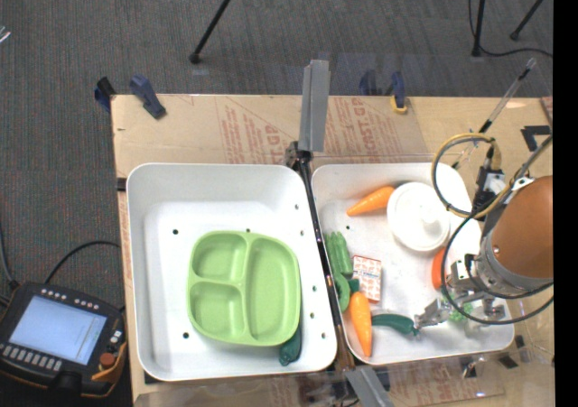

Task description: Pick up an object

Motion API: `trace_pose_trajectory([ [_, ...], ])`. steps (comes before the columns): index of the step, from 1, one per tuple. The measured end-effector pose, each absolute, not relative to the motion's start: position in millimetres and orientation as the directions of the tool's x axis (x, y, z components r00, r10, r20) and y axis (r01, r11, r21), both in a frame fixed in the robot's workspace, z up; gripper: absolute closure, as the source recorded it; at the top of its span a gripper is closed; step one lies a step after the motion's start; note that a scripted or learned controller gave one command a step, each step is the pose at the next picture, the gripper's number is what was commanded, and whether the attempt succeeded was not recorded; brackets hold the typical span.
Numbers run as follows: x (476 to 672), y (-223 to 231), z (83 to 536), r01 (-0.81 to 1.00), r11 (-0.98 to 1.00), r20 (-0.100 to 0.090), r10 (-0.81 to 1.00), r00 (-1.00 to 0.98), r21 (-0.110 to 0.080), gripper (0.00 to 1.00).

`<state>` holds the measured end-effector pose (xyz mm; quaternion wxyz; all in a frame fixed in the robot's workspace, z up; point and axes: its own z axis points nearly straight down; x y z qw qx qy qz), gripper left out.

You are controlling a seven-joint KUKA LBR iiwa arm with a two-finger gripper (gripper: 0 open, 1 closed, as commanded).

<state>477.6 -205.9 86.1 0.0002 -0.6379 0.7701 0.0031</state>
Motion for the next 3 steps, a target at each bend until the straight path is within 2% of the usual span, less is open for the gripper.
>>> trace_pose_trajectory([
  [3,478.2,-202.6,86.6,-0.979,-0.202,-0.005,-0.979,0.202,-0.001,0.00],
])
